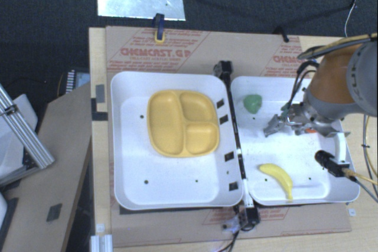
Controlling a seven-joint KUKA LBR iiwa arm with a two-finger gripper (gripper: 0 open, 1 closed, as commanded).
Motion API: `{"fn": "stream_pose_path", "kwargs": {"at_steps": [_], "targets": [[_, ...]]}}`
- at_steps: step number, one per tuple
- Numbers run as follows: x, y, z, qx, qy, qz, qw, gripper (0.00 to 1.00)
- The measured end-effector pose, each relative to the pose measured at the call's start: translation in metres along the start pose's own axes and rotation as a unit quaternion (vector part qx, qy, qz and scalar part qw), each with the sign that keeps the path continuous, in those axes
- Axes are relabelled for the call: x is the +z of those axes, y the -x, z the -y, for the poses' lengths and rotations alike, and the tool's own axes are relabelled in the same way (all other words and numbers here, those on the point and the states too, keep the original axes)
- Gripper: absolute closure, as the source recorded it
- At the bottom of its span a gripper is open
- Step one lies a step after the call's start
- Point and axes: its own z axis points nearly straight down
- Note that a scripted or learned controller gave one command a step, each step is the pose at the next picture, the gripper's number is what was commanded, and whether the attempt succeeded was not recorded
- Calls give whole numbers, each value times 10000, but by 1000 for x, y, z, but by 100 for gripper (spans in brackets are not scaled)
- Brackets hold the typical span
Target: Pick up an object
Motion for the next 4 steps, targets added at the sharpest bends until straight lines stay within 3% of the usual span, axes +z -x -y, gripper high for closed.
{"fn": "stream_pose_path", "kwargs": {"at_steps": [1, 2, 4], "targets": [[21, 0, 0, 4, 10, 1, 10000, 0], [9, 0, -2, 9, 31, 7, 10000, 100], [-103, -4, -5, -15, 60, 15, 10000, 100]]}}
